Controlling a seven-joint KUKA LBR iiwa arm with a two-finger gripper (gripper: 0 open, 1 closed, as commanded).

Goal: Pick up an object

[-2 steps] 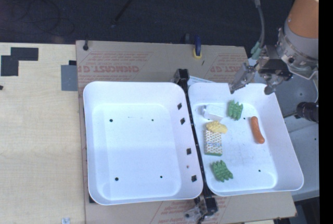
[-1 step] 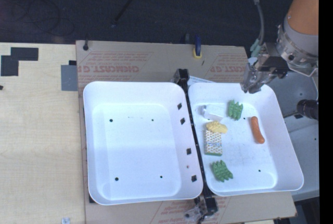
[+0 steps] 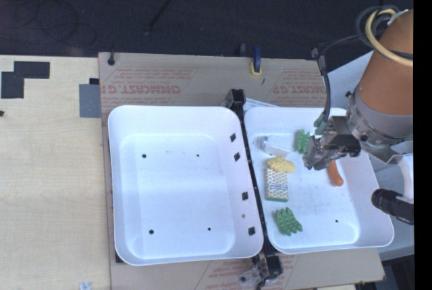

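Note:
My gripper (image 3: 314,160) hangs low over the upper middle of the right bin (image 3: 368,231), reaching in from the right. An orange carrot-shaped piece (image 3: 335,176) lies just right of it. A green piece (image 3: 301,141) lies just up and left of it, and a yellow piece (image 3: 281,164) sits to its left. Below the yellow piece rests a pale checkered block (image 3: 277,185). Further toward the front edge lies another green piece (image 3: 287,221). I see nothing between the fingers.
The left bin (image 3: 128,147) sits beside the right one, with black clips (image 3: 237,137) along the shared rim. A small clear item (image 3: 272,145) lies near the right bin's upper left. Cardboard (image 3: 169,83) backs both bins.

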